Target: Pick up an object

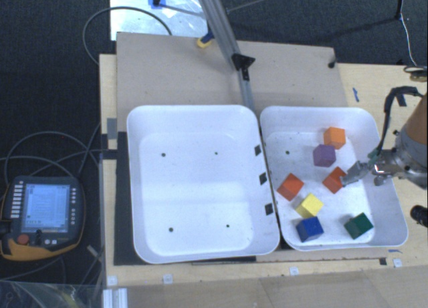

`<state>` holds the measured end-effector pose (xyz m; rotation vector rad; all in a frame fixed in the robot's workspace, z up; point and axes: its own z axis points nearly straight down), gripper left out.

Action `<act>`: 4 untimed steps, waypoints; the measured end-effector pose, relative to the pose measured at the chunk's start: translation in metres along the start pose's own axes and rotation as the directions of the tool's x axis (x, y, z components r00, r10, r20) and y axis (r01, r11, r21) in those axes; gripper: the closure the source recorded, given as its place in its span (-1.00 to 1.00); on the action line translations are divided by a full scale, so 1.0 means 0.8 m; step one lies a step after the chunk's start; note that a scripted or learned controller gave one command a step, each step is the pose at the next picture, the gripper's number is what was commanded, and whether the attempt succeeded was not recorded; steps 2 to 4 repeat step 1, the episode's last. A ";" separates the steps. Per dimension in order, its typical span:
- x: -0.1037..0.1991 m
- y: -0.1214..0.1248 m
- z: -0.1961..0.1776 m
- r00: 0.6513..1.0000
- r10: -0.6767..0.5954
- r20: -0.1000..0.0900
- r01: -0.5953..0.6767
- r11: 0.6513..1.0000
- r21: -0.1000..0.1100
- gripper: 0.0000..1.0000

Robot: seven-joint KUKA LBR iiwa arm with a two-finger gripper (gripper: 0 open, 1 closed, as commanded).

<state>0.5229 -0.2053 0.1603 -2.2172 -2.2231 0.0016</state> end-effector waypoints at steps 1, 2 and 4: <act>-0.010 -0.003 0.072 1.000 0.001 0.000 -0.001 1.000 0.001 -1.00; -0.010 -0.003 0.072 1.000 0.001 0.000 -0.001 1.000 0.001 -1.00; -0.010 -0.003 0.072 1.000 0.001 0.000 -0.001 1.000 0.001 -1.00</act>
